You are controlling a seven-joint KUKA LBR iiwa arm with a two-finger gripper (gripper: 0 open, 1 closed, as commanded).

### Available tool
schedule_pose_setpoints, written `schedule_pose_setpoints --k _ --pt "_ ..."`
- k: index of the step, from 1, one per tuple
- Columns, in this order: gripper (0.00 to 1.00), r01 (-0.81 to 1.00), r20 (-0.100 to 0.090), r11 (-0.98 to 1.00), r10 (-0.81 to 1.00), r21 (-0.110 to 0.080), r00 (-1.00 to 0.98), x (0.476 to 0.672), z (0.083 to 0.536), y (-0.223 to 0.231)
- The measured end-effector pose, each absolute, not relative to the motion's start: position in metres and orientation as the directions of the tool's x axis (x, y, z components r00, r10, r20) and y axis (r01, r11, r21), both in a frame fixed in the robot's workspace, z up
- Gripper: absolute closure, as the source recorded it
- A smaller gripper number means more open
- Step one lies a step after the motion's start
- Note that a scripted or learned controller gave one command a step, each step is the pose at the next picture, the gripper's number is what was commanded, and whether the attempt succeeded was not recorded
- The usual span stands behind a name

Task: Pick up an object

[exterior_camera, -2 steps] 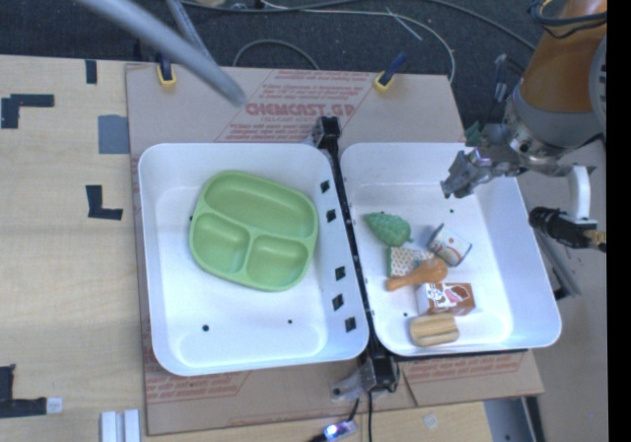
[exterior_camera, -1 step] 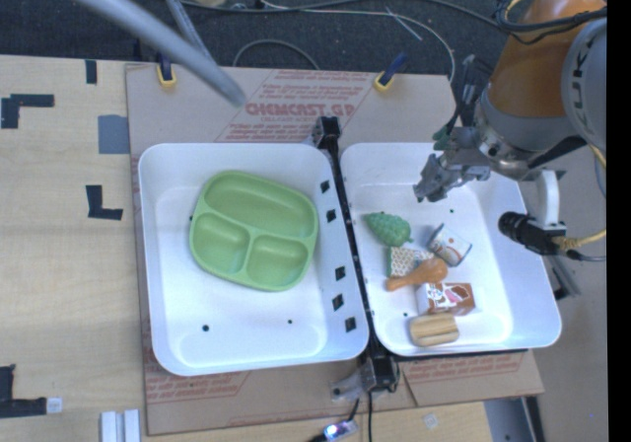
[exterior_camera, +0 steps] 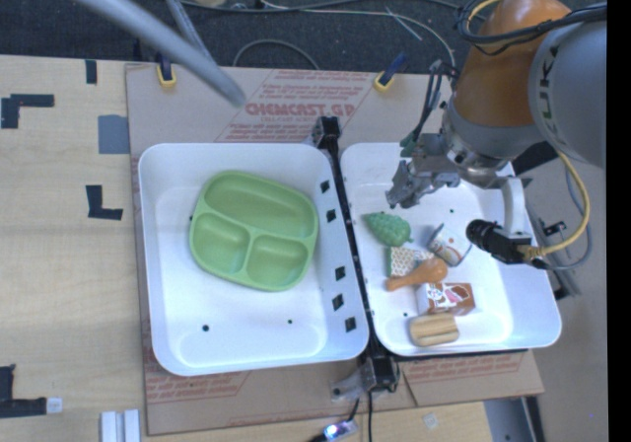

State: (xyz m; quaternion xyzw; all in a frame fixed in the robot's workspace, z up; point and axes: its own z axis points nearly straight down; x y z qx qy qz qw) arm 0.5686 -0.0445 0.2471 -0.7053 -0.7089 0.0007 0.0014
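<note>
Objects for picking are all piled in the right bin (exterior_camera: 523,327): a green leafy-looking toy (exterior_camera: 387,228) near the divider, a small patterned wedge (exterior_camera: 404,259) just below it, an orange carrot-ish piece (exterior_camera: 418,275), a little cylinder thing (exterior_camera: 446,252) beside that, a red and white packet (exterior_camera: 452,299), and a tan bread-roll shape (exterior_camera: 433,331) closest to the front rim. They sit close together, some touching, mostly in the left half of that bin.

Gripper (exterior_camera: 406,191) hangs over the back-left part of the right bin, just above and a bit right of the green leafy toy. From this angle the business end is a dark jumble, so I honestly can't tell if it's open or closed, and nothing visibly sits in it. The grey arm (exterior_camera: 572,65) with its orange band (exterior_camera: 508,45) comes in from the right.

Left bin (exterior_camera: 163,233) has 1 light green divided tray (exterior_camera: 254,230) with 3 compartments, lying flat near the middle. Both bins rest on a cardboard sheet (exterior_camera: 296,100) with red print, and a black clip strip (exterior_camera: 340,233) runs down where the 2 bins meet.
</note>
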Motion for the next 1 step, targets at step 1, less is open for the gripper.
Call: schedule_pose_setpoints --k 1 --pt "1.00 1.000 0.001 0.005 1.000 -0.003 -0.005 0.5498 0.2455 -0.0020"
